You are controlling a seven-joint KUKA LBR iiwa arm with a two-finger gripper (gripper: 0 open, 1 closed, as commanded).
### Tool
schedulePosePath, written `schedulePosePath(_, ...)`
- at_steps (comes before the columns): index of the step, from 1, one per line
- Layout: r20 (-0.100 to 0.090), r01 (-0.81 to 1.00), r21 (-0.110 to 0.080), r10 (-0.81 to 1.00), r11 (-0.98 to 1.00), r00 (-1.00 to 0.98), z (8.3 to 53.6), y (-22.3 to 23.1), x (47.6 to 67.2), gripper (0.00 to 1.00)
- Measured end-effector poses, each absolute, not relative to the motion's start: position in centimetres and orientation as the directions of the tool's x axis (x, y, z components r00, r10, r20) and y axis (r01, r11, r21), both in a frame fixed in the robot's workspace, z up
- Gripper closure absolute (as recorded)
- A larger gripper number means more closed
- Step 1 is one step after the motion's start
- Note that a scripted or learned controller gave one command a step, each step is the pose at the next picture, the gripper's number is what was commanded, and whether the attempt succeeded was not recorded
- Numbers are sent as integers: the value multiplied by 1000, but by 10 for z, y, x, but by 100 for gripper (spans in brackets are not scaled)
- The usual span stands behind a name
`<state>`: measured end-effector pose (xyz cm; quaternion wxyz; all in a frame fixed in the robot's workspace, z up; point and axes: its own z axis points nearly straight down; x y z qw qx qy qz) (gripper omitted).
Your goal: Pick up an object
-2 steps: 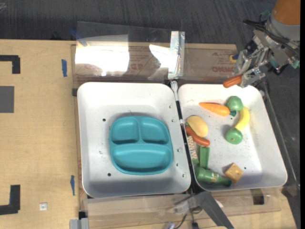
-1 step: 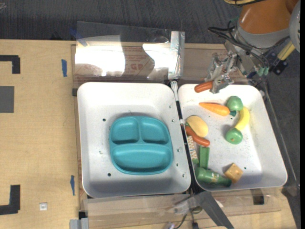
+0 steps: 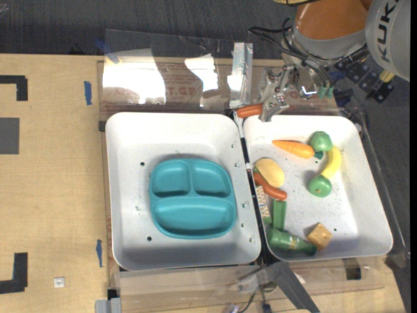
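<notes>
My gripper (image 3: pixel 273 107) hangs over the far left corner of the right bin (image 3: pixel 365 220), under the orange-banded wrist. A small orange-red piece (image 3: pixel 249 111) lies right beside its tip on the bin rim; I cannot tell whether it is held. Inside the right bin lie an orange carrot (image 3: pixel 293 149), a yellow banana (image 3: pixel 331 163), a round green piece (image 3: pixel 320 140), a green apple (image 3: pixel 319 186), a yellow oval piece (image 3: pixel 270 172), a red sausage (image 3: pixel 272 189), green stick-like pieces (image 3: pixel 287 240) and a wooden cube (image 3: pixel 319 235).
The left bin (image 3: pixel 124 149) holds a teal divided plate (image 3: pixel 192 196). A clear plastic sheet (image 3: pixel 169 77) stands behind the bins. Tan bench top (image 3: pixel 45 175) stretches to the left. Cables (image 3: pixel 365 77) trail from the wrist at the upper right.
</notes>
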<state>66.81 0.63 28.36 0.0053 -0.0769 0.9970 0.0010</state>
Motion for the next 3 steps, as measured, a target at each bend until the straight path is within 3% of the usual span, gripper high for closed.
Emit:
schedulePosePath(1, -4, -339, -1, -339, 941, -941, 269, -20, 668, 100)
schedulePosePath(2, -12, -380, -5, -380, 925, -925, 305, -51, 668, 100)
schedulePosePath(3, -5, -328, 2, -328, 945, -945, 287, 4, 668, 100)
